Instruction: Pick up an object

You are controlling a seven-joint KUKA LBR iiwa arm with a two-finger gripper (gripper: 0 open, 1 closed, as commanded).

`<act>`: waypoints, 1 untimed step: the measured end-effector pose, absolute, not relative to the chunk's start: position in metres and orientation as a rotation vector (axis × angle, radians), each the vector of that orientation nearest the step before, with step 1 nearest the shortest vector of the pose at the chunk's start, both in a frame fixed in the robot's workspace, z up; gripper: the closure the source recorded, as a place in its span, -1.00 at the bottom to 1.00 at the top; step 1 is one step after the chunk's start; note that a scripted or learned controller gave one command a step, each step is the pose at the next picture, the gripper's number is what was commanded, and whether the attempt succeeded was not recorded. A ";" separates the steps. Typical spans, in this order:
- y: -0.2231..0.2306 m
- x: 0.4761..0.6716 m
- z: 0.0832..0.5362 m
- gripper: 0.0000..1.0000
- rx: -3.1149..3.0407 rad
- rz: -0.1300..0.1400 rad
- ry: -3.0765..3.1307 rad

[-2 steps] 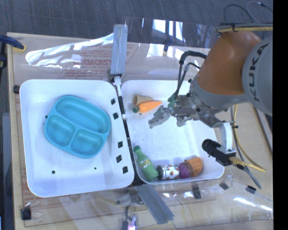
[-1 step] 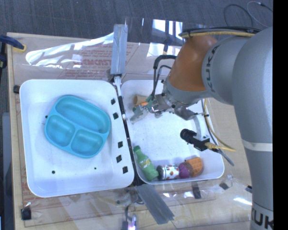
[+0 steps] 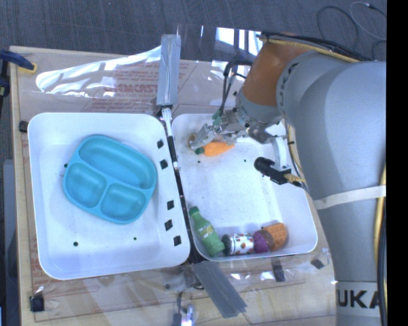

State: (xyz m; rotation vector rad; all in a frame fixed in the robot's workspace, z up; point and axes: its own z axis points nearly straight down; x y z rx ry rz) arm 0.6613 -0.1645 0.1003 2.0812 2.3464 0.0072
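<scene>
One carrot (image 3: 216,149) beside end effector (image 3: 202,138) — grip unclear | bin (image 3: 296,212) centre open

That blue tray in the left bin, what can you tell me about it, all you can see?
The blue divided plate is light blue and smooth, plastic by the look of it, with rounded corners and a raised rim. It has three hollows: one long one along its far side and two smaller ones nearer the camera. It lies flat and right way up on the floor of the left bin, turned at a slant to the bin's walls, roughly mid-bin. Nothing lies in it or touches it.
</scene>
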 end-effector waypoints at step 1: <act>-0.163 0.664 0.115 1.00 2.070 0.012 2.349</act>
